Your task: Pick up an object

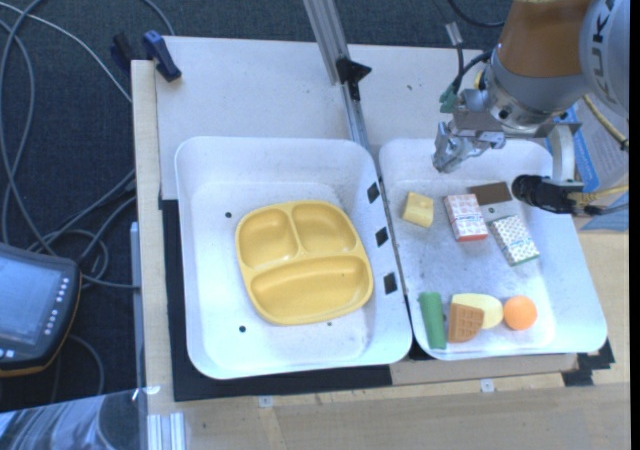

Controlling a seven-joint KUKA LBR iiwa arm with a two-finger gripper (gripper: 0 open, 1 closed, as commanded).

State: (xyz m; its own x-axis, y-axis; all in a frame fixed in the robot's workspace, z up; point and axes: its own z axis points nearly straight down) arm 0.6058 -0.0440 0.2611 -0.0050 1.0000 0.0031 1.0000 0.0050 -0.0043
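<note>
The tool (452,151) hangs over the far edge of the right bin (590,288); whether it is open or closed I cannot tell. A yellow block (418,209) lies just below it. Two boxes (465,216), a green stick (431,319) and an orange ball (519,313) lie nearer the front. A yellow tray (303,261) sits in the left bin (200,238).

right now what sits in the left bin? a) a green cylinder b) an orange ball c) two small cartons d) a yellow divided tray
d: the yellow divided tray lies in the left bin; the orange ball, green cylinder and two small cartons are all in the right bin.
</note>
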